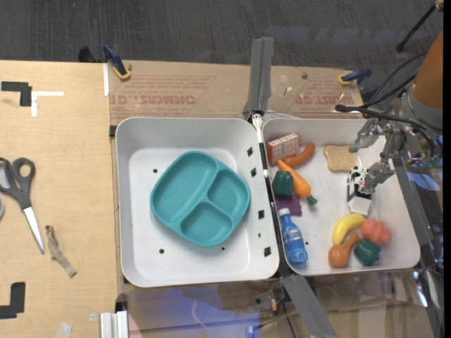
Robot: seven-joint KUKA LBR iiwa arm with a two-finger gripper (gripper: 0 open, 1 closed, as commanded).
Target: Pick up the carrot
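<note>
The carrot (pixel 295 177) is orange with a small green tip and lies slanted in the left part of the right bin (pixel 402 196). It touches a green pepper (pixel 282 183) on its left. My gripper (pixel 359 183) hangs over the right half of the same bin, well to the right of the carrot and apart from it. It sits just below a slice of toast (pixel 340 158). I see nothing held in it.
The right bin also holds a red sausage (pixel 300 154), a pink box (pixel 282 145), a purple piece (pixel 289 204), a blue bottle (pixel 292 239), a banana (pixel 347 227) and other toy food at the front right. A teal divided plate (pixel 201 198) lies in the left bin. Scissors (pixel 25 196) lie on the bench.
</note>
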